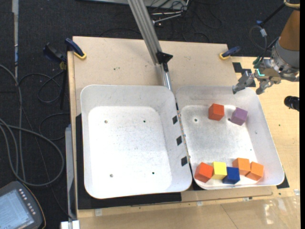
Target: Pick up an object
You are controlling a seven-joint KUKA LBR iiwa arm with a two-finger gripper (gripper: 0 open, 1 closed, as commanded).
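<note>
Above right white bin's (267, 128) far corner, two-finger gripper (250, 86) with fingers spread, holding nothing; below, orange cube (216, 111) beside purple cube (238, 115); five more coloured cubes (230, 171) clustered along near edge.

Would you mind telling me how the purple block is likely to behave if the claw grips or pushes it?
The purple block looks like a small rigid cube, so probably light and stiff. Its flat faces suggest sliding rather than rolling. It stands apart from the orange block, so a push likely moves it alone.
</note>
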